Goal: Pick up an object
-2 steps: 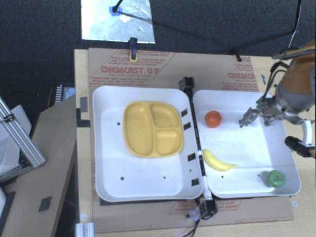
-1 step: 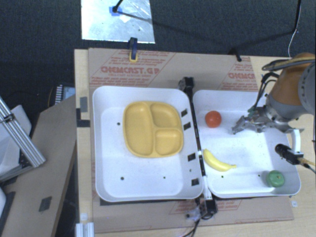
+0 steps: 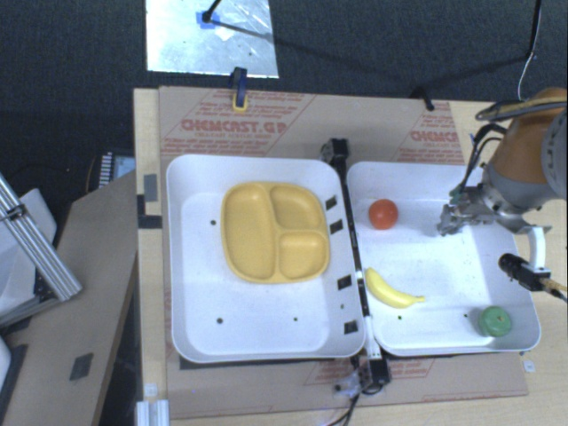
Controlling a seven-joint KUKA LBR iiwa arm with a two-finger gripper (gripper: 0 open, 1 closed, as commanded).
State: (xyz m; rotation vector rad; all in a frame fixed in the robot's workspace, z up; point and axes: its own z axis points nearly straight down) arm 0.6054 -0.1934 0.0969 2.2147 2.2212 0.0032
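In the right bin (image 3: pixel 444 318) lie a small red-orange tomato (image 3: pixel 382 213) at the upper left, a yellow banana (image 3: pixel 391 290) near the lower left, and a green ball-like fruit (image 3: pixel 495 320) in the lower right corner. My gripper (image 3: pixel 450 221) hangs over the upper right part of that bin, to the right of the tomato and apart from it. Nothing is visible between its fingers.
The left bin (image 3: pixel 191 309) holds a yellow divided plate (image 3: pixel 273 232). A black divider (image 3: pixel 348 238) with clips runs between the two bins. The grey arm with its orange band (image 3: pixel 531 149) comes in from the right edge, with a black cable part (image 3: pixel 524 272) below it.
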